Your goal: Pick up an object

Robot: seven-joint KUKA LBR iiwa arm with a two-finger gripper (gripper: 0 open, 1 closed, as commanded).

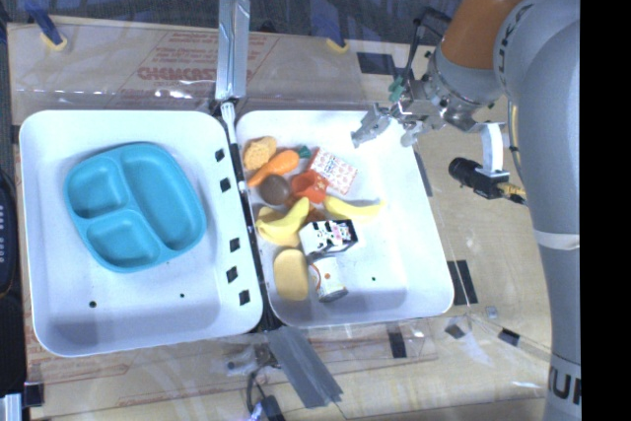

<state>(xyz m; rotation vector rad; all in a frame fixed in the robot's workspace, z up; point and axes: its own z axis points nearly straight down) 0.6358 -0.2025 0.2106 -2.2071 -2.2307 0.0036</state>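
Clearly crowded: the toy food sits packed along the right bin's (434, 242) left wall, banana (296, 217) touching the orange carrot (274, 165), a small can (330, 283) beside a yellow piece (290, 273). Risk: a descent into that heap could nudge neighbours or close on two items, or slip off rounded plastic. Gripper (380, 125) hangs over the bin's upper right corner, well apart from the pile, arm angled in from the right. Fingers spread, nothing between them. Blue tray (133, 204) lies in the left bin.
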